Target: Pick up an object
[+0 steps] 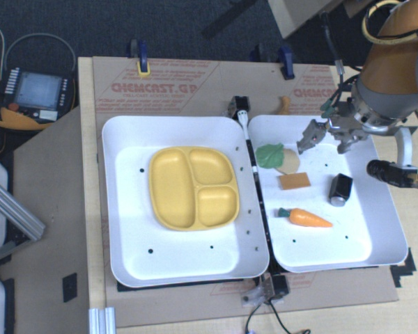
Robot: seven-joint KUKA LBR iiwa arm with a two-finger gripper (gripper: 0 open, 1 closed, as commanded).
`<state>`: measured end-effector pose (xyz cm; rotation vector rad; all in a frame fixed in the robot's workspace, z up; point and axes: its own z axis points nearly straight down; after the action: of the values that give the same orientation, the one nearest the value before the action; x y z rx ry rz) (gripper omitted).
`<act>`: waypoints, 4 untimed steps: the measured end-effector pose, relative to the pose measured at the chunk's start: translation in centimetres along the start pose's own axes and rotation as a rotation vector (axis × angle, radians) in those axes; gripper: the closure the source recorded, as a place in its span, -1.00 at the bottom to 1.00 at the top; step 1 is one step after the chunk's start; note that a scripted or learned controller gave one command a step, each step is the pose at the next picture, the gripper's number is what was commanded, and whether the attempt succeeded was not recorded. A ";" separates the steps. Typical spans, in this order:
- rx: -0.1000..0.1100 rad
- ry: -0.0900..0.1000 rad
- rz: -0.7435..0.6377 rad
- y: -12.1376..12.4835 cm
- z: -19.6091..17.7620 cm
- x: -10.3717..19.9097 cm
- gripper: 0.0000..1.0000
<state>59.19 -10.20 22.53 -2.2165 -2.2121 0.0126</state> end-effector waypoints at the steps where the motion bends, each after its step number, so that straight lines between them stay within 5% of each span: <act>1: -0.011 -0.001 -0.002 0.2 -0.6 0.0 -1.00; 4: -0.005 0.001 -0.001 0.3 13.8 -0.6 -1.00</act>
<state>59.35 -10.78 8.75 -2.2173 -2.2157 0.0067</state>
